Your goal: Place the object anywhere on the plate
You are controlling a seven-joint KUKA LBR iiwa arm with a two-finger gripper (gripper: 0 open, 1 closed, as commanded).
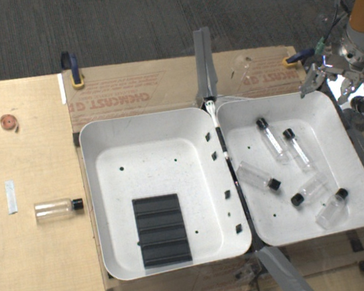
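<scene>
I have the claw [320,73] parked up at the far right corner of the right bin [339,111], and I cannot tell from here whether it is released or clenched. Nothing is visibly in it. Below and left of the claw, five clear bottles with black caps lie scattered in that bin. The nearest bottle [269,136] lies flat, long axis running roughly away from me, cap toward the claw's end. Well to the left of the claw, in the left bin [107,186], sits the dark ribbed plate [161,230].

Risks as I read them: these bottles are round, clear and slick, so a pinch across the wrong axis could squirt one out. Two more bottles [304,192] crowd each other lower down, inviting a double grab or a nudge.
</scene>
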